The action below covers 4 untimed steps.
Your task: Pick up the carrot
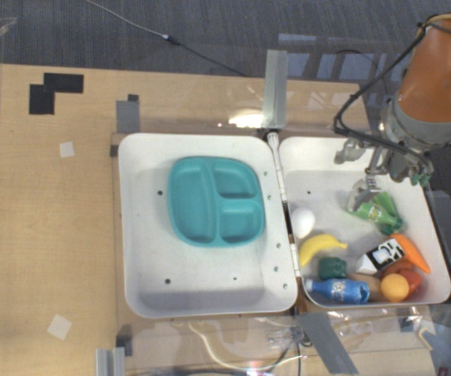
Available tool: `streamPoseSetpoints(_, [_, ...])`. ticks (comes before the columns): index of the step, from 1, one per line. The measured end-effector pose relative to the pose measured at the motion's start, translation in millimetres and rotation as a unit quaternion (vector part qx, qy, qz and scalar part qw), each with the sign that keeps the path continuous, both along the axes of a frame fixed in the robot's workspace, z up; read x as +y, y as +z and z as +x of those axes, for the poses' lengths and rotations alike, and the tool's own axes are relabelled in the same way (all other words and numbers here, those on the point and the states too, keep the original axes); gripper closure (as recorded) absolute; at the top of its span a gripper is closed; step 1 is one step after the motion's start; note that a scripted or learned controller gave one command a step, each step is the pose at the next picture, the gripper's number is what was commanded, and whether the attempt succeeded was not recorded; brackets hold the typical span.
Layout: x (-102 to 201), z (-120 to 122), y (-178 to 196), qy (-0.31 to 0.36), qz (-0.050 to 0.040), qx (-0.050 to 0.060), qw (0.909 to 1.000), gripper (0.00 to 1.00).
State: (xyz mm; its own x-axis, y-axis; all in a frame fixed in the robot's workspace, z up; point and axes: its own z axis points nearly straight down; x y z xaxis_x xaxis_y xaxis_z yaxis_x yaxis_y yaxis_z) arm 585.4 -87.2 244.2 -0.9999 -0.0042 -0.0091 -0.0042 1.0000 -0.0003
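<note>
Two white bins sit side by side on the wooden bench, and the right bin (pixel 319 180) serves as the landmark for nearly everything. The carrot (pixel 410 251) lies toward that bin's front right corner, slanting along its right wall, with its upper end tucked under a green leafy item (pixel 380 210) and its near side partly covered by a small black-and-white block (pixel 386 253). Just in front of the carrot an orange fruit (pixel 395 287) rests on what may be a red object, mostly hidden beneath it. Along the right bin's front wall lies a blue bottle (pixel 338 291), and a tan piece beside it is too covered to identify. A dark green lump (pixel 333 268) sits just behind the bottle, a banana (pixel 320 247) behind that, and a white egg (pixel 301 222) against the bin's left wall.

Over the right bin's back half hangs the gripper (pixel 364 197), its tips close above the green leafy item and well apart from the carrot. Whether its jaws are spread or pressed together cannot be told; cables and glare blur them. The arm (pixel 438 77) is cut off at the picture's top right edge.

Left of the right bin, the left bin (pixel 147 280) holds a teal divided plate (pixel 215 200).
</note>
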Motion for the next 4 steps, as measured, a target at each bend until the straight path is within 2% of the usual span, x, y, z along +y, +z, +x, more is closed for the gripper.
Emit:
streamPoseSetpoints(1, [51, -39, 5, -0.010, 0.0012, 0.000, 0.9999, 0.00])
streamPoseSetpoints(2, [78, -63, 12, -0.095, 0.0015, 0.000, 0.9955, 0.00])
streamPoseSetpoints(3, [91, -70, 61, -0.230, 0.0029, -0.002, 0.9733, 0.00])
streamPoseSetpoints(4, [102, -96, 91, -0.357, 0.0040, -0.001, 0.9340, 0.00])
